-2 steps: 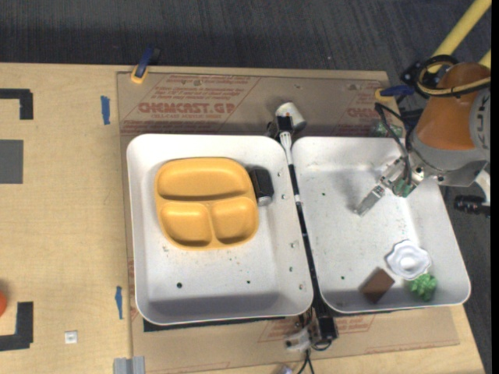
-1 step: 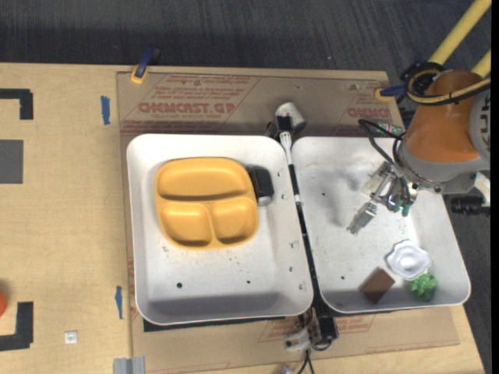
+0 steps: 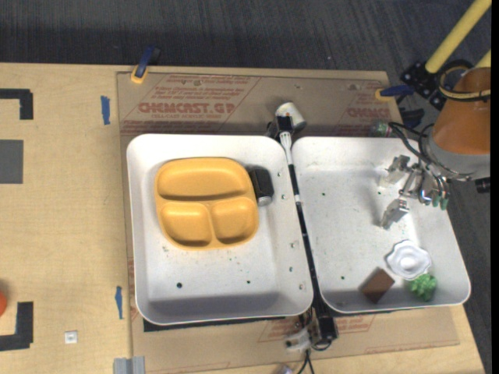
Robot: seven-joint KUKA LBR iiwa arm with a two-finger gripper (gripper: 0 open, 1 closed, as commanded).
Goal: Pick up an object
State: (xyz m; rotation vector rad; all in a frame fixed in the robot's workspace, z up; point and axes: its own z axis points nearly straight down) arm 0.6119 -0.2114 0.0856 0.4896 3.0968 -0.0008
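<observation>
In the right bin point(image 3: 343, 209), my gripper point(image 3: 394, 192) hangs over the upper right part of the bin floor, coming off the grey wrist with the orange band point(image 3: 466, 123). Its two metal fingers point(image 3: 391, 215) stand apart, open, and I see only bare white floor between them. A brown block point(image 3: 378, 285), a white crumpled object point(image 3: 407, 259) and a small green object point(image 3: 423, 287) lie together at the bin's near right corner, below the gripper and apart from it.
The left bin point(image 3: 156, 279) holds a yellow divided plate point(image 3: 207, 201) with a small black object point(image 3: 260, 184) at its right edge. A ridge point(image 3: 300, 224) separates the two bins. Cables and a yellow pole point(image 3: 460, 26) sit at the far right.
</observation>
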